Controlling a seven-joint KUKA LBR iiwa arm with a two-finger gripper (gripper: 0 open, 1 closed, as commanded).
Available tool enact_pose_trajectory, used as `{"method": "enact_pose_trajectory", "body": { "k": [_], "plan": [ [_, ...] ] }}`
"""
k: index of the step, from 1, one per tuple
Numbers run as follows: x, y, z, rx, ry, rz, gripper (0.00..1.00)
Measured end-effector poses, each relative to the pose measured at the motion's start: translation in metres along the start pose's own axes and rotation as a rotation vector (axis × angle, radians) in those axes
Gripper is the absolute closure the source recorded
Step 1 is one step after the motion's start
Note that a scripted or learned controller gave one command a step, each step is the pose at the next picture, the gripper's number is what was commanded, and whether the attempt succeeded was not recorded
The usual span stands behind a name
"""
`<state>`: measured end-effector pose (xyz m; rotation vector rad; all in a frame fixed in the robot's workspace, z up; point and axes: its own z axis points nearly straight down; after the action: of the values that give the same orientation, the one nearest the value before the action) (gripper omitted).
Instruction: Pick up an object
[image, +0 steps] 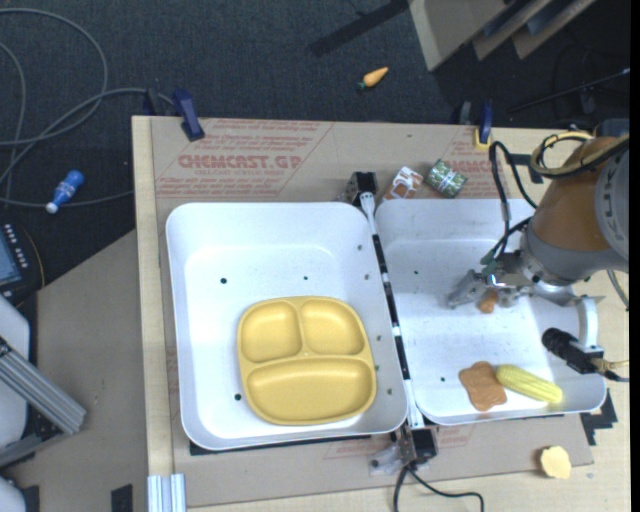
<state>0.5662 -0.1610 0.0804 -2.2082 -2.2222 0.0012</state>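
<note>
**End effector low in the right bin, over a small orange piece**

The arm (575, 215) reaches in from the right edge of the desk (150, 300) and holds its end effector (478, 290) down inside the right bin (430, 240), near that bin's middle. Its metal fingers (462, 292) point toward the left bin (200, 260). A small orange object (488, 305) sits right under them, touching or nearly so; whether it is gripped, and how far apart the fingers stand, I cannot tell from this angle.

Near the front edge of the right bin lie a tan cookie-shaped toy (483, 386) and a yellow corn cob (530, 383), touching each other, well apart from the end effector.

The left bin carries a yellow divided plate (305, 358) toward its front, lying flat.

On the desk behind the right bin sit a small carton (405, 182) and a green can (447, 178), side by side. A yellow lump (555, 461) rests on the desk's front right corner.
</note>
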Motion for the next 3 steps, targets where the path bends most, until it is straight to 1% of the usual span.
{"method": "enact_pose_trajectory", "body": {
  "k": [1,2,3],
  "plan": [
    [-0.005,0.000,-0.015,-0.007,-0.005,0.005,1.00],
    [-0.005,0.021,-0.116,-0.019,-0.010,0.004,1.00],
    [0.088,0.067,-0.104,-0.012,-0.003,-0.004,1.00]
  ]
}}
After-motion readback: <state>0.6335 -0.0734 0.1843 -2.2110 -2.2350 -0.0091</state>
